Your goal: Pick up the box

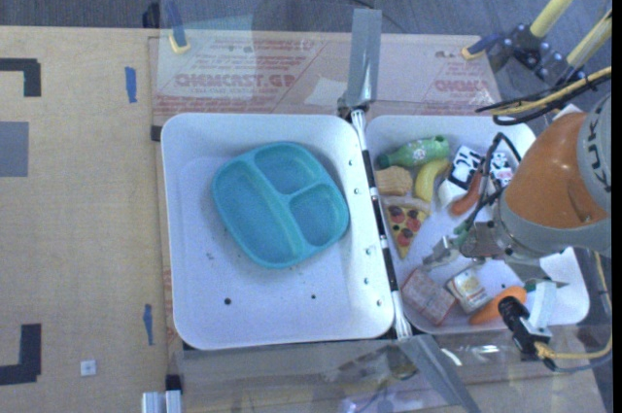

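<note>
- Gripper point(449, 251) hung over the middle of the right bin point(573, 302), fingers spread, nothing between them.
- Box point(467, 288) lay just beside the gripper, toward the bin's near edge, between a pinkish packet point(429, 295) and an orange toy point(505, 302).
- Judgement: centre over the box, align the fingers across its short sides, clear the neighbours, then descend.
- Box looked small, pale, with a printed top and reddish edge; probably light card.

A bulky grey arm point(573, 207) with a broad orange band is seen; black cables are looped along it; a small metal two-finger gripper point(442, 251) is fitted.
</note>
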